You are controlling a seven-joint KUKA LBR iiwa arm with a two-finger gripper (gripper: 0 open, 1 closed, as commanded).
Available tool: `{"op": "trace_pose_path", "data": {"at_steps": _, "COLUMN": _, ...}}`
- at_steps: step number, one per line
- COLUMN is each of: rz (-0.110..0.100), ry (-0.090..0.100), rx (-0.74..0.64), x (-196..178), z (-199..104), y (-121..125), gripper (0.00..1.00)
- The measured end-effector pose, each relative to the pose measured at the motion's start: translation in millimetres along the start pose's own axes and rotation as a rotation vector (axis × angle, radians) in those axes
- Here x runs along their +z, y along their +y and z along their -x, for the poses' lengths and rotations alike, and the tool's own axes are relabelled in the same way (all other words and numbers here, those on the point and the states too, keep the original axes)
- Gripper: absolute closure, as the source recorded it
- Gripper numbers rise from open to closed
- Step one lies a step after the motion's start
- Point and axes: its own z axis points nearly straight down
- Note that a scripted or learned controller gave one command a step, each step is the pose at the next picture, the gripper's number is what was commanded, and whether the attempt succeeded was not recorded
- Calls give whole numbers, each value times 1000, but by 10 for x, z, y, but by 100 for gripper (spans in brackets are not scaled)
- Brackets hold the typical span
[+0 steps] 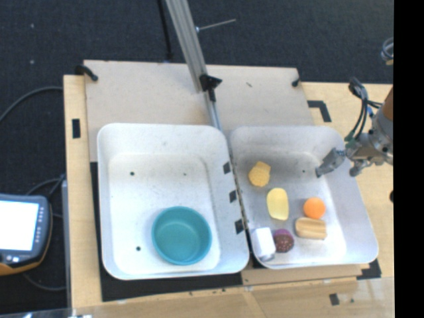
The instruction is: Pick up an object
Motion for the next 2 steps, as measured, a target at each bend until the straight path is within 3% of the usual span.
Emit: {"op": "trace_pose_path", "data": {"at_steps": 2, "rz": 2, "ry": -1, "rx": 3, "x": 881, "z": 51, "y": 54, "gripper": 0}}
